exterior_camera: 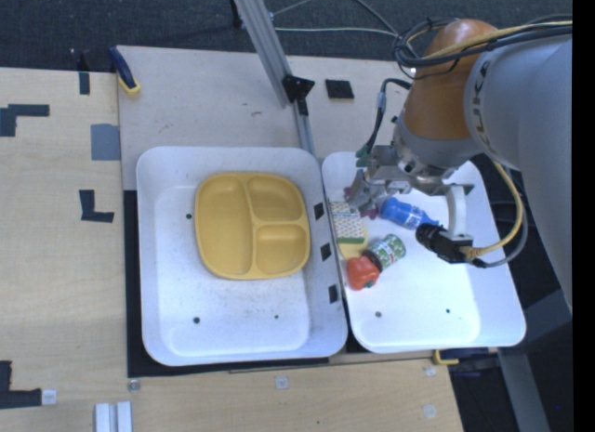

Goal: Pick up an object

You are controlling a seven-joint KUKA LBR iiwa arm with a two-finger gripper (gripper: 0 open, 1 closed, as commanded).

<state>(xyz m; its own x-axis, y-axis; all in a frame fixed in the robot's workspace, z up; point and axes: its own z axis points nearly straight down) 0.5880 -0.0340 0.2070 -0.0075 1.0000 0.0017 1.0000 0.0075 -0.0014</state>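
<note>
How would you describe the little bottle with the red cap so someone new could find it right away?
Start at the right-hand white bin, the one the arm reaches over. Near its left wall, below the gripper, lies a small green bottle on its side. Its red cap, pointing down-left, sets it apart from the blue object just above it.
</note>
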